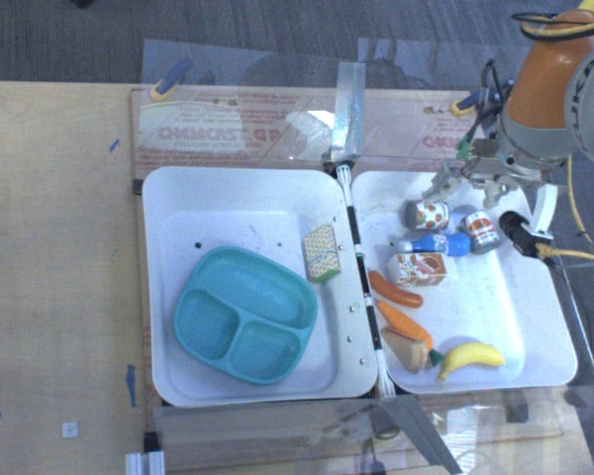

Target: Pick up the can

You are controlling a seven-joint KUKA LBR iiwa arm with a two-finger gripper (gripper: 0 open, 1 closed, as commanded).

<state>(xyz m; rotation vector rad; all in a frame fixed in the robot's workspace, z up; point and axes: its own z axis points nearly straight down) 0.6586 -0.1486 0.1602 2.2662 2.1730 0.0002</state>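
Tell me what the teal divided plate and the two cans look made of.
Teal divided plate: likely molded plastic, uniform colour, soft sheen. Left can and right can: probably metal, silvery ends showing, with printed red-and-white labels; they could equally be toy plastic.

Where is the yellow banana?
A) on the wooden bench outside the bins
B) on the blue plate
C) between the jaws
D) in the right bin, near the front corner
D: the banana lies on the floor of the right bin near its front edge, just right of the carrot.
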